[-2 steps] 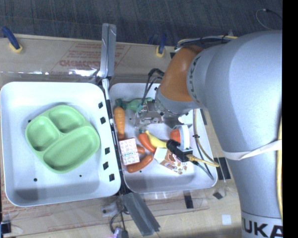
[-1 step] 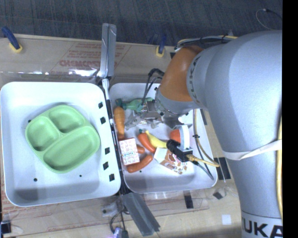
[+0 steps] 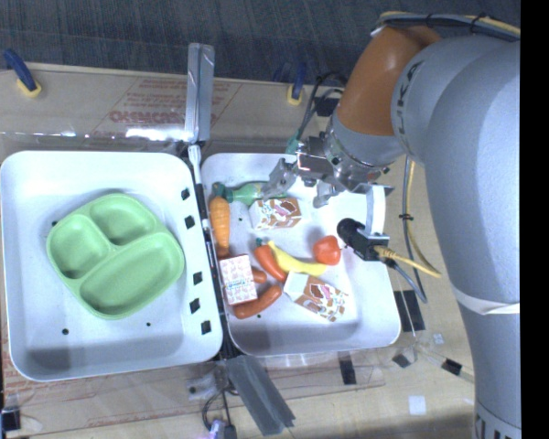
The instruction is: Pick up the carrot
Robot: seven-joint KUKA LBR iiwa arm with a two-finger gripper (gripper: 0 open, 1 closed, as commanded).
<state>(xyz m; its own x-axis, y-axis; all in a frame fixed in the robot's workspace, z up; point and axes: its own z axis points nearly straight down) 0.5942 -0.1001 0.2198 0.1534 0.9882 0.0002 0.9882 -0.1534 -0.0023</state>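
Camera view: I see the carrot (image 3: 220, 224) lying at nine o'clock in the right bin (image 3: 375, 332). The gripper (image 3: 299, 183) hangs at twelve o'clock, fingers spread, pinching nothing.

Orange carrot (image 3: 220, 224), green plate (image 3: 115, 254)

One fixed camera looks down at a slant on both bins (image 3: 18, 273), arm (image 3: 457, 154) entering from the right.

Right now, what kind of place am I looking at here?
Probably a robot test bench: a grey arm reaches over two white bins, one holding toy food like a carrot, the other a green divided plate.
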